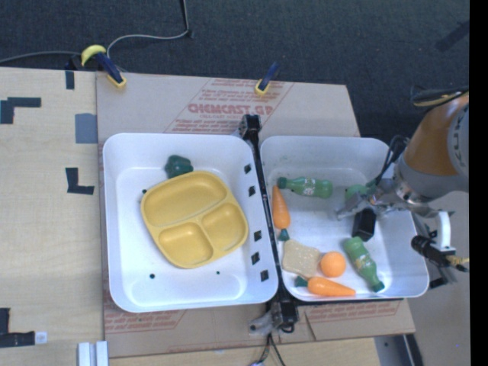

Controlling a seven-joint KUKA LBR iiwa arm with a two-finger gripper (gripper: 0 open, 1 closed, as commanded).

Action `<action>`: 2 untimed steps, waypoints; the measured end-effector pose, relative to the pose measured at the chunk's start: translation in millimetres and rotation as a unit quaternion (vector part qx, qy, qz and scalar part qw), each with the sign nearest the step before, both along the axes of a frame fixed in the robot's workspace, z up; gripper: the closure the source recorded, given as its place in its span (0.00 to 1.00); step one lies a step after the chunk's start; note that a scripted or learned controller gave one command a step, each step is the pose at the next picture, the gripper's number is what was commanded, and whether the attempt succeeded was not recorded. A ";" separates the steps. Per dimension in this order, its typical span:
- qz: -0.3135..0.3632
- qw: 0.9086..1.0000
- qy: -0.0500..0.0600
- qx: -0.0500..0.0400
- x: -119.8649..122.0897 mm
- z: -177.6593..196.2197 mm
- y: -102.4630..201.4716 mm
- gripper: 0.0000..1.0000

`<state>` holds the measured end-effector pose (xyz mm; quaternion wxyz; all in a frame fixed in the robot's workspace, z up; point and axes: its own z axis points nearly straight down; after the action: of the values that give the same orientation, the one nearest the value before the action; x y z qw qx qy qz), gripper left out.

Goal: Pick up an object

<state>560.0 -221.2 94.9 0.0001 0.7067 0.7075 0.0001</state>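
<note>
Gripper: hangs low over the right side of the right bin, reaching in from the right. Cannot tell how wide it stands, and nothing is seen in its hold.
Closest pick: near bottle, green, lying slantwise just nearer than the gripper, close to the bin's right wall.
Other picks: far bottle lying to the gripper's left. Upright carrot against the left wall. Bread slice, orange ball and flat carrot bunched at the near edge.
Step in hand: settling on one item and coming down on it, as judged from the pose.
Doing it well: best to close across the bottle's narrow width, not along its length, and centred on the body so it does not roll or squirt out.
Risk: the ball sits just beside the near bottle, so likely to be nudged. Wall nearby leaves little room on that side.
Left bin: yellow plate and a dark green lump, well apart from the gripper.
</note>
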 end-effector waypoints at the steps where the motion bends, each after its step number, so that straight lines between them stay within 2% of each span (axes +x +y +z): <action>1: -0.001 1.000 -0.003 -0.001 -49.6 -8.1 30.2 0.00; 2: -0.001 1.000 -0.004 -0.003 -48.7 1.9 29.5 1.00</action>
<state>511.3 -191.8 96.8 0.0049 0.7072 0.7070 0.0010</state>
